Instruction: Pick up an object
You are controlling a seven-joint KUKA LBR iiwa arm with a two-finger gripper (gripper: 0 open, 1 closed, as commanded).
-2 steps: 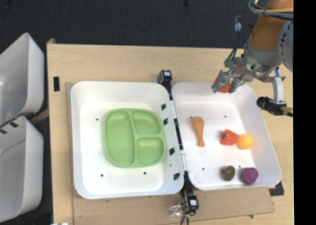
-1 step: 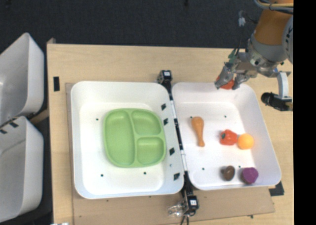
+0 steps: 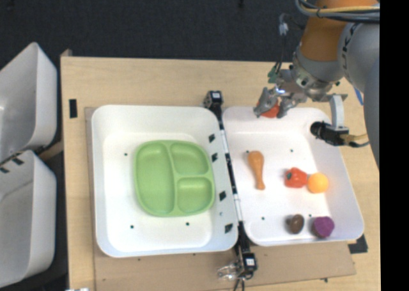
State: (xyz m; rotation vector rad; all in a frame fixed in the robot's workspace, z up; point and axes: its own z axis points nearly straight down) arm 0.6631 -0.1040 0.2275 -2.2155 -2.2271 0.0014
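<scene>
My gripper (image 3: pixel 271 107) hangs over the far edge of the right bin (image 3: pixel 300 126), just right of the divider. A small red object (image 3: pixel 271 112) shows between its two fingers, which are closed on it. Lower in the same bin lie a tan drumstick-shaped piece (image 3: pixel 256 168), a red pepper-like piece (image 3: pixel 295 178) touching an orange ball (image 3: pixel 317 183), a brown lump (image 3: pixel 294 223) and a purple lump (image 3: pixel 323 226).
The left bin (image 3: pixel 115 130) holds a green divided plate (image 3: pixel 174 176). A raised divider with black clips (image 3: pixel 225 162) separates the bins. The arm's orange and grey body (image 3: pixel 332 21) looms over the right bin's far right corner. White containers (image 3: pixel 25 104) stand off the bench's left.
</scene>
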